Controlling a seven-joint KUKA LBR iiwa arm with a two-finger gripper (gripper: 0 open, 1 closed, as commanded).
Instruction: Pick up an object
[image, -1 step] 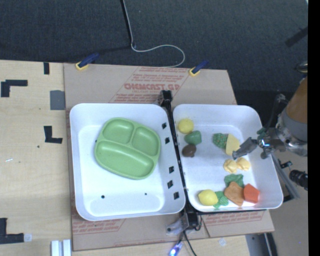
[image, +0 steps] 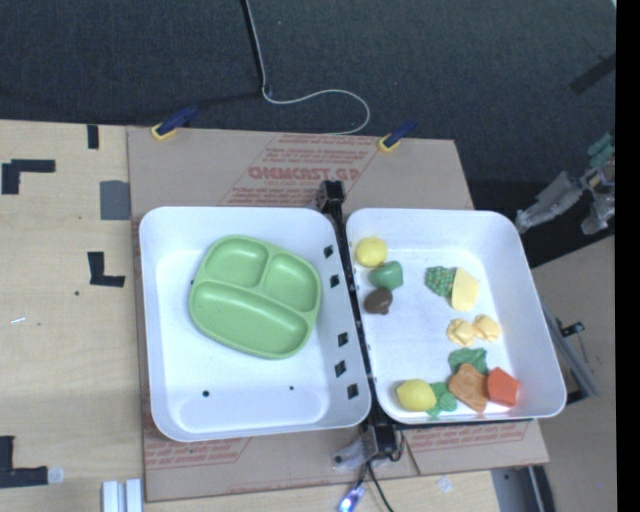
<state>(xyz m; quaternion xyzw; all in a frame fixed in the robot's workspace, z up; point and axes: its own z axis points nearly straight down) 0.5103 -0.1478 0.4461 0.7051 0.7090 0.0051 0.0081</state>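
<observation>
Cardboard-topped bench, two white bins: we see small toy foods lying in the right bin (image: 520, 300), none lifted. Our gripper (image: 585, 205) waits off right, its state unreadable; picking remains undone.

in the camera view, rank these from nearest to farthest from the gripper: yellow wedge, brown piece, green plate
Gripper is at the right edge, above the bins.
1. yellow wedge, right bin, upper right
2. brown piece, right bin, by the divider
3. green plate, left bin

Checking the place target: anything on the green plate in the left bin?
The green plate shows three bare compartments, nothing on it. What lies under it in the left bin is covered.
</observation>
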